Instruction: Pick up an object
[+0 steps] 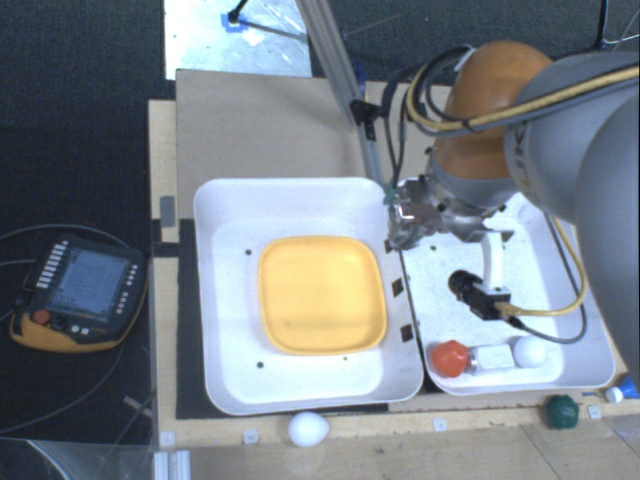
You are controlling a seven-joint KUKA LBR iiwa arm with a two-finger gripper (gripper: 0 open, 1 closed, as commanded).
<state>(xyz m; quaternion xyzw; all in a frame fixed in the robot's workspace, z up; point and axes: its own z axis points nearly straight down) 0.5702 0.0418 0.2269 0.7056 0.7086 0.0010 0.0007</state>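
A square yellow plate [322, 293] lies flat in the middle of the left bin [225, 368]. In the right bin [575, 358], along its near wall, sit a red ball [450, 358], a small white block [492, 358] and a white ball [529, 351]. My gripper [402, 228] hangs over the far left corner of the right bin, close to the wall shared by the two bins. It is well away from the three small objects and just right of the plate's far corner. Nothing shows in it.
A white egg-shaped object [308, 429] lies on the bench in front of the left bin. A dark green ball [562, 411] rests outside the right bin's near right corner. A teach pendant [78, 296] lies on the floor at left.
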